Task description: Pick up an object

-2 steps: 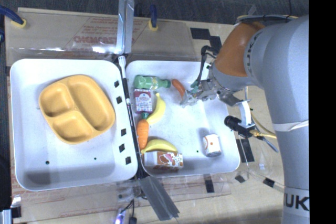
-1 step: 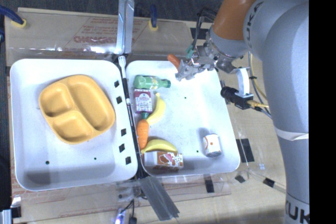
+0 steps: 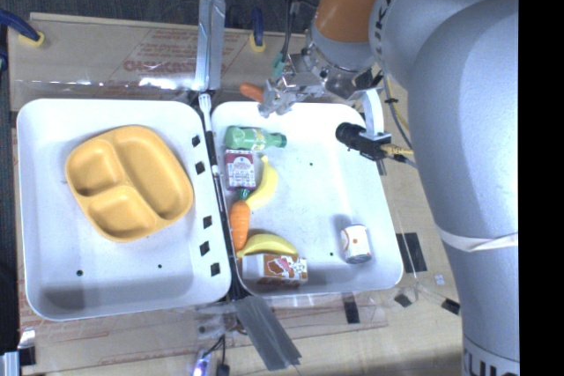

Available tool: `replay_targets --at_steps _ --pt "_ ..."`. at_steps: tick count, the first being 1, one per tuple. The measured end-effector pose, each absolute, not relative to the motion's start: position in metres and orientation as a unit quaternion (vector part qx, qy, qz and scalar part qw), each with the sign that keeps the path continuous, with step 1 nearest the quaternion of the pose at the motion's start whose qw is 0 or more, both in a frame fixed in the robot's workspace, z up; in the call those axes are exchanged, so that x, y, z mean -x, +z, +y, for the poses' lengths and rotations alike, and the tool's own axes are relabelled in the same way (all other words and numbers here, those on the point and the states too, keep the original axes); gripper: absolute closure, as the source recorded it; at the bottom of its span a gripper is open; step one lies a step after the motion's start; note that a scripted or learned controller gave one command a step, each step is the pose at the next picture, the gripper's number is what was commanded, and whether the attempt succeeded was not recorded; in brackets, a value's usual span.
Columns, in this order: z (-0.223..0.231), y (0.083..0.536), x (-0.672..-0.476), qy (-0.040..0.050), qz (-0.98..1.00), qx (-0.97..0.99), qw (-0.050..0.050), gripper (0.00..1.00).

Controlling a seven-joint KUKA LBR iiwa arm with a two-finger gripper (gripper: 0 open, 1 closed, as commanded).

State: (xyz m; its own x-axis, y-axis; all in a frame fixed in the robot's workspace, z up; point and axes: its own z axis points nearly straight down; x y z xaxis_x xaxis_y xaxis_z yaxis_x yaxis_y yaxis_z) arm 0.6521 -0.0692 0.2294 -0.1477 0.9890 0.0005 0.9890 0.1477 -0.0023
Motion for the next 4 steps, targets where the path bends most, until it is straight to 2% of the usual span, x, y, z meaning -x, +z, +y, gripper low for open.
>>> replay_targets --at_steps 1,2,3,4 --pt "-0.069 0.229 -0.652 0.0009 -0.758 0.653 0.001 0.0" --pt "-0.131 0.199 -0.656 0.0017 -0.724 0.69 0.002 0.0" --pt "-0.18 0.135 -0.65 0.001 -0.818 0.576 0.002 0.0" --pt "-0.104 0.097 -0.631 -0.0011 -0.856 0.518 -0.003 0.0"
